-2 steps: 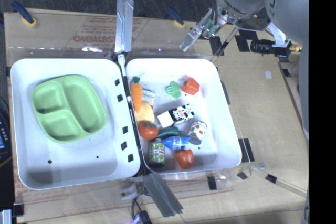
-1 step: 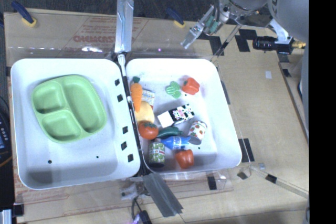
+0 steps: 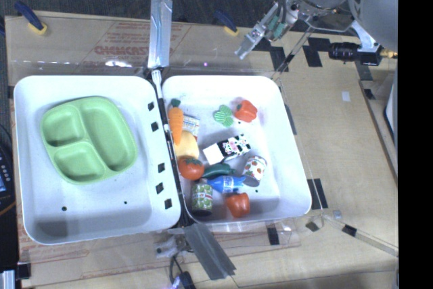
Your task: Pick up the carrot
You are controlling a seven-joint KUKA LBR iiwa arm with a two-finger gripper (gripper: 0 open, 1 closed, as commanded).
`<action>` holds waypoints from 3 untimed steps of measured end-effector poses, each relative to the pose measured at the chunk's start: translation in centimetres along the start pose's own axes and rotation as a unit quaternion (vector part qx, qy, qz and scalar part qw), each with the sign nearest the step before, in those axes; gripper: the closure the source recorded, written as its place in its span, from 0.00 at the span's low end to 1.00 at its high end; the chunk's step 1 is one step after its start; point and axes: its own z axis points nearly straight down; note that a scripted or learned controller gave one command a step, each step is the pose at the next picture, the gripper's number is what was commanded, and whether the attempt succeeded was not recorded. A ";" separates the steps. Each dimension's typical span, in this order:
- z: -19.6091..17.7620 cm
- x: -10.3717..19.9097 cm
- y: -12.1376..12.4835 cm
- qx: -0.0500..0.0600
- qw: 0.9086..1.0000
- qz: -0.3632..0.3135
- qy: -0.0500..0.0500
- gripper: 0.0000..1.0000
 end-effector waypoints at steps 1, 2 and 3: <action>0.0 0.0 0.0 0.000 1.000 0.000 0.000 0.00; 9.0 8.5 -6.6 0.003 0.997 -0.075 0.005 0.00; 16.2 9.0 3.3 0.002 0.987 -0.158 0.005 0.00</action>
